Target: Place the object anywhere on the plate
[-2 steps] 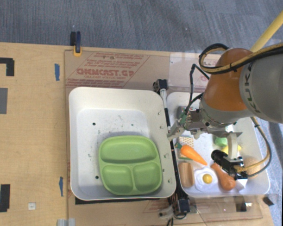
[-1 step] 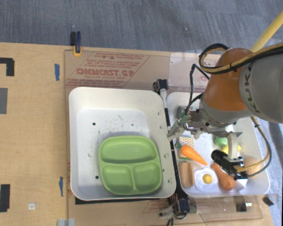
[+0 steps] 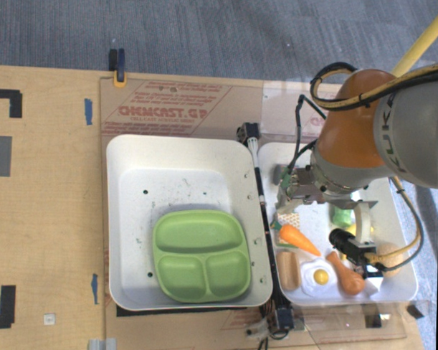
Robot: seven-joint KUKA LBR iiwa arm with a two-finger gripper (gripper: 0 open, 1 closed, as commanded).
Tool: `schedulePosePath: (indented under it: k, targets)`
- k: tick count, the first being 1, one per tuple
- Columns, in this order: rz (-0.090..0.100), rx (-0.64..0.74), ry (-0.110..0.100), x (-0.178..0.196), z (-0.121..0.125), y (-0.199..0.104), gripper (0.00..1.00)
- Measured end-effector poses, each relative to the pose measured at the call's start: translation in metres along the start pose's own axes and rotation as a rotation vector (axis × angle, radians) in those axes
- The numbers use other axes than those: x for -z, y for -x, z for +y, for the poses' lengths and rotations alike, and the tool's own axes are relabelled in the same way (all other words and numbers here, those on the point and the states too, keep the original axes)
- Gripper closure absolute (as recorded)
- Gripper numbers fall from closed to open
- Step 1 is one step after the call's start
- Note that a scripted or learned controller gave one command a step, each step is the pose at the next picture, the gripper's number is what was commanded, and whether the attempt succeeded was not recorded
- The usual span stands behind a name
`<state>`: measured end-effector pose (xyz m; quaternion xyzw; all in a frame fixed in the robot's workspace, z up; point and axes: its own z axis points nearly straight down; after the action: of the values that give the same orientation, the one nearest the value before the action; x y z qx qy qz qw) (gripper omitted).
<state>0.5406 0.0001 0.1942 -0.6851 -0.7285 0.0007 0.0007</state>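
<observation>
Arm (image 3: 364, 133) hovers over right bin (image 3: 405, 281) toys; jaws state cannot tell. Pick carrot (image 3: 300, 238) by middle, carry left to green plate (image 3: 200, 255).

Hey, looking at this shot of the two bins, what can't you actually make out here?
- End effector: the arm's wrist covers its fingers in the camera view, so their state is unreadable.
- Green item: mostly under the arm; identity unclear.
- Right bin: its upper half is hidden by the arm.
- Divided green plate: fully visible.
</observation>
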Motion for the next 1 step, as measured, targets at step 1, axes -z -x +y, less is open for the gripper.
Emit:
schedulePosePath:
  k: [1]
  targets:
    - [0.003, -0.233, -0.007, -0.0107, -0.0183, -0.0855, 1.00]
